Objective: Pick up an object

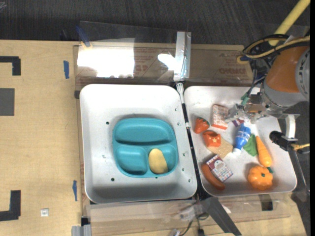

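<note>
On the table (34, 132) there are two shallow white bins side by side. The left bin (93, 132) carries a teal divided tray (142, 132), and a yellowish potato (158, 161) lies in the lower right compartment of this tray.

The right bin (202, 100) contains a group of small toy foods. Near its upper middle there is a small white and red packet (219, 117). Left of it lies a small orange-red piece (201, 126), and just below that a red tomato (212, 139). A tan cracker (224, 149) lies beside the tomato. A blue and white bottle (241, 136) lies tilted in the middle of the bin, and a green leaf piece (251, 146) is just beside its lower end. An orange carrot (264, 153) lies to the right of the leaf, nearly touching it. In the lower right corner sits a small orange pumpkin (260, 177). At the lower left of this bin a small box with a printed label (221, 168) lies on top of a reddish-brown sausage (210, 177).

The arm (288, 75) comes in from the right, and the end effector (249, 108) is over the upper part of the right bin, just above the bottle and beside the packet. I cannot tell if it is spread or pressed together, and no object is visible in it.
</note>
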### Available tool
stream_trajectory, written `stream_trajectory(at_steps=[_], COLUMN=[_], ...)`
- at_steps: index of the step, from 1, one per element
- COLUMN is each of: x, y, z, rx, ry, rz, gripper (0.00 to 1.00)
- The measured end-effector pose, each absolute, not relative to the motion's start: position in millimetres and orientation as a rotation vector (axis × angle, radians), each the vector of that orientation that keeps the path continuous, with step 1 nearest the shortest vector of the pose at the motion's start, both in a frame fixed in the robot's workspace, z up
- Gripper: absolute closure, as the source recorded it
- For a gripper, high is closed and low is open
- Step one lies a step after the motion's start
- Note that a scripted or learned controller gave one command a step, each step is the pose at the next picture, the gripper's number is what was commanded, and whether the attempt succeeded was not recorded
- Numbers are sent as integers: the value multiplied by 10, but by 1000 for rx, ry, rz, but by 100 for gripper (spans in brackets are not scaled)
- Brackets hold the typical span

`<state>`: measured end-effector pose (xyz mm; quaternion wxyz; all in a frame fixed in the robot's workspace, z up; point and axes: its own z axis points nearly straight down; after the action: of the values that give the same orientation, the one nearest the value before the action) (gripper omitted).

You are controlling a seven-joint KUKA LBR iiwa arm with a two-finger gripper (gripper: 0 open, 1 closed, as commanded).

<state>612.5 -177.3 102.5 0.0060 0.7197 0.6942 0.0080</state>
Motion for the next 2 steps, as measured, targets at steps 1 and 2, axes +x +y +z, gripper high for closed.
stream_trajectory(at_steps=[1, 2], x=[5723, 5665], y=[-1941, -2211], z=[858, 1495], rx=[2200, 2130], ry=[2236, 2305], rz=[4, 1], gripper=[0, 0])
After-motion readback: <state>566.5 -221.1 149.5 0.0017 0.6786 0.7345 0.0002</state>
